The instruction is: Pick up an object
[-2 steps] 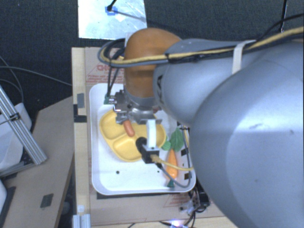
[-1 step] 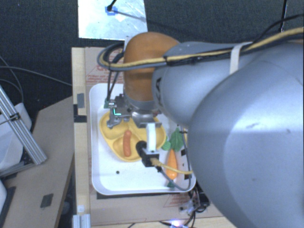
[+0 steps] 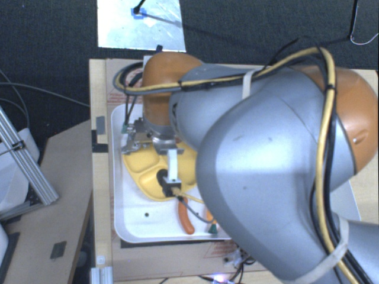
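The bin [image 3: 125, 232] sits on the bench [image 3: 98, 87]. In its far half lies a moulded dish [image 3: 142, 171]. A slim stick [image 3: 186, 219] lies nearer the camera, just beside the dish's near right end. The arm [image 3: 266, 158] reaches in from the right, covering the bin's right side, with the claw [image 3: 137, 138] over the dish's far left edge. Behind the bench lies a flat sheet [image 3: 139, 16].

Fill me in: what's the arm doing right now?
The grey arm reaches in from the right, its gripper low in the white bin, right at a yellow object. An orange stick-shaped item lies beside it, nearer the bin's front rim. Nothing is visibly gripped; the arm hides much of the bin.
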Tool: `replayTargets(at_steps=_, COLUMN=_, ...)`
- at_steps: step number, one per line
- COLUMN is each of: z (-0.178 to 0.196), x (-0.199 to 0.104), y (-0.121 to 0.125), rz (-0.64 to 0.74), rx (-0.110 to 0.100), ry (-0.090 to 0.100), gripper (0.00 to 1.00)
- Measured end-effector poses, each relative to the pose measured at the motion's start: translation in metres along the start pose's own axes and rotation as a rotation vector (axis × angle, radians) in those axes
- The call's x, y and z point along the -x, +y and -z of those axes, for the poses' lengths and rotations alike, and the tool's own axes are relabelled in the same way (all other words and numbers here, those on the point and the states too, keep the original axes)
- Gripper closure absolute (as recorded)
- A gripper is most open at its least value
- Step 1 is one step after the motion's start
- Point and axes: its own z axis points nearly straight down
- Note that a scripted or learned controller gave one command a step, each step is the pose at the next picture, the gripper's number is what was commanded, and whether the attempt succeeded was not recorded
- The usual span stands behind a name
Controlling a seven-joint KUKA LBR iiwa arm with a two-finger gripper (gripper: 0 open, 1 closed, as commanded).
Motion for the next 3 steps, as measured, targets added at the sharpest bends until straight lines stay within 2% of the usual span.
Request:
replayTargets(at_steps=1, z=0.015, x=0.007, y=0.001, rz=0.000, rx=0.007, ry=-0.013, gripper=1.00)
replayTargets(at_steps=2, z=0.188, x=-0.003, y=-0.049, rz=0.005, rx=0.013, ry=0.007, gripper=1.00)
replayTargets(at_steps=3, z=0.177, x=-0.001, y=-0.050, rz=0.003, rx=-0.001, ry=-0.001, gripper=0.00)
